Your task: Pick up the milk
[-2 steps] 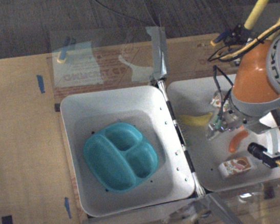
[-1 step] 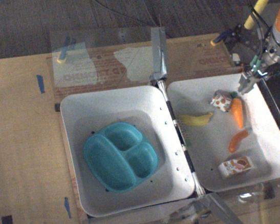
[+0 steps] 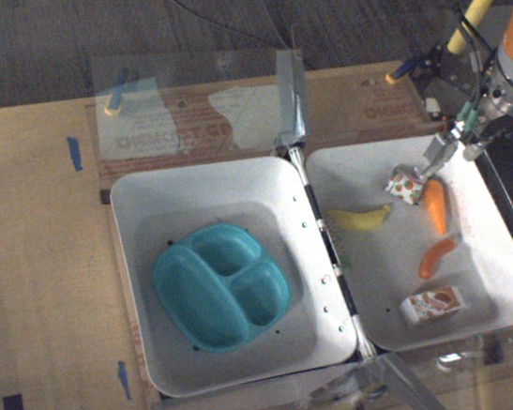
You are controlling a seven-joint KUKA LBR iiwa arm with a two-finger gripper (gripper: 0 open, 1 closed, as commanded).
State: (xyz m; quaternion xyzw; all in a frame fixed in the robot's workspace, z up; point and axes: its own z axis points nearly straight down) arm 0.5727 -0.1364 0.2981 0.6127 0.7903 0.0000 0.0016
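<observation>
The milk carton (image 3: 432,304) lies untouched at the lower right of the frame, in the right bin (image 3: 503,240), so the pick is not yet done. Farther up, the gripper (image 3: 432,159) reaches in from the upper right near a small patterned box (image 3: 405,187); grip state unclear.
</observation>
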